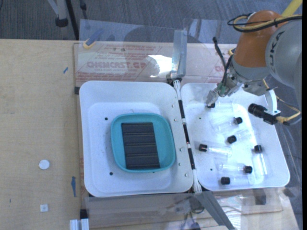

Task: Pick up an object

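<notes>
The gripper [211, 101] sits low over the upper left corner of the right bin [283, 174]; whether it grips anything, I cannot tell. About 6 clear black-capped vials [214, 150] lie scattered below it, right of centre frame.

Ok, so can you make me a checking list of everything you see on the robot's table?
Surface: tan bench bearing two white bins, left bin and right bin.
Job's things: clear tubes with black caps scattered in the right bin.
Clutter: teal tray holding a dark ridged block in the left bin; a small white disc on the bench.
Grippers: gripper low over the right bin's far left corner; whether it holds anything cannot be told.
Cables: yellow cable and black cable by the arm.
Surroundings: grey floor beyond the bench.
</notes>
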